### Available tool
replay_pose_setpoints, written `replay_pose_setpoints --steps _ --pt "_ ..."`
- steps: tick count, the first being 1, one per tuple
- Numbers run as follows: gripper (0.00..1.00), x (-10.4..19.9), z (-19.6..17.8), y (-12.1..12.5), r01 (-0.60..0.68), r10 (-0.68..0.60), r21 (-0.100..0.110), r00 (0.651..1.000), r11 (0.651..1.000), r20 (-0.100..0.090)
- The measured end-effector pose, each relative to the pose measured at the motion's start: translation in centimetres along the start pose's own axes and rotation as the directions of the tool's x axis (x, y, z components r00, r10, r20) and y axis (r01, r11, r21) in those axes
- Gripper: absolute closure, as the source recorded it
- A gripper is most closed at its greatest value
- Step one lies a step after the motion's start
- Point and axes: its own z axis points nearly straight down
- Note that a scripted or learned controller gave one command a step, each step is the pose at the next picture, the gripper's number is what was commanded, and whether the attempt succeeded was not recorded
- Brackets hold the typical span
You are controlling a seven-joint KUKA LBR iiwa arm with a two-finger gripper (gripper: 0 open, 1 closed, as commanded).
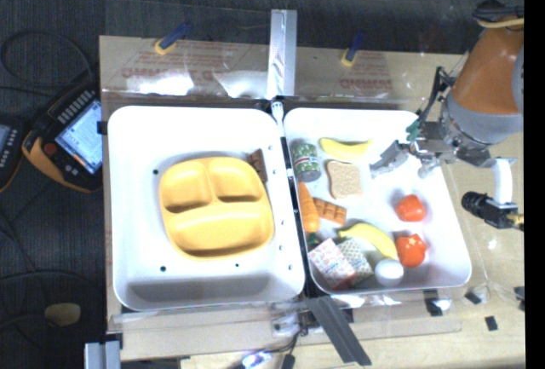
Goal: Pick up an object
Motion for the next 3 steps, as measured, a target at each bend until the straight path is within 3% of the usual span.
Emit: replay_pose_setpoints --steps 1,2,3 --pt "0.00 1.5 11.2 7.4 0.168 -0.167 -0.014 0.986 0.986 0.007" --pt "0.00 3.2 11.7 10.5 0.392 -0.392 0.014 0.920 0.920 0.002" --pt "0.00 5.0 11.5 10.9 0.086 -0.086 -0.005 0.996 0.996 0.010"
